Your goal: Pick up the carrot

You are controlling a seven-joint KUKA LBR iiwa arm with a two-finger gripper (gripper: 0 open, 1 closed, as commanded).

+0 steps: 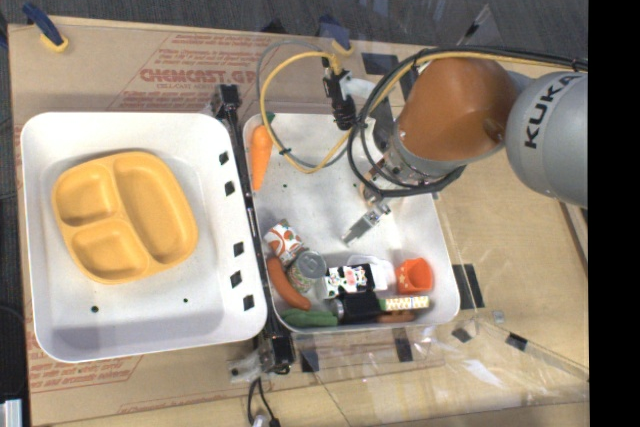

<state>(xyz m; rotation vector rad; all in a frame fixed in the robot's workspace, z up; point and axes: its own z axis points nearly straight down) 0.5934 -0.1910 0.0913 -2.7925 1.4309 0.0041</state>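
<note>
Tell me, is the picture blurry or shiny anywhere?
In the camera view, the carrot and the yellow tray look sharp; the tool is a bit soft; a pale shine streaks the clear sheet beyond the right bin; soft shadows sit under the tray.

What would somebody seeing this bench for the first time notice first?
Probably the big orange band on the grey arm, looming over the right bin, with the end effector hanging near the bin's middle. Next, the yellow divided tray sitting alone in the left bin. The carrot lies against the right bin's upper left wall, apart from the clutter of small items along its near edge.
</note>
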